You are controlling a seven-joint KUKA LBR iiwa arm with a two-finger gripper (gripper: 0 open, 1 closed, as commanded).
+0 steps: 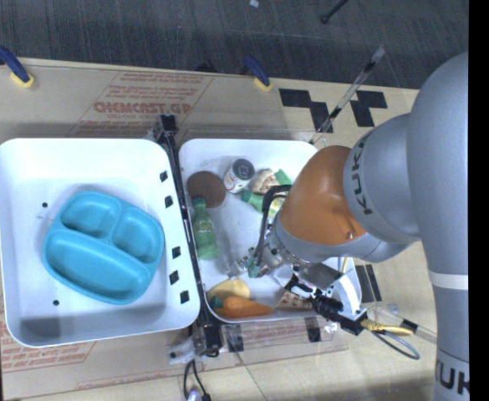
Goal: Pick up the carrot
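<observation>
The orange carrot [246,309] lies along the front wall of the right bin [290,150], near its front left corner. A pale yellow item [230,289] touches it from behind. My gripper [257,262] hangs below the orange wrist band, over the middle of the right bin. It is a little behind and to the right of the carrot, apart from it. The wrist hides much of the gripper.
In the right bin a green bottle [204,229] lies by the left wall, with a brown round item [206,189], a small can [242,170] and a green-and-tan item [265,182] at the back. A blue divided plate [104,245] sits in the left bin [27,174].
</observation>
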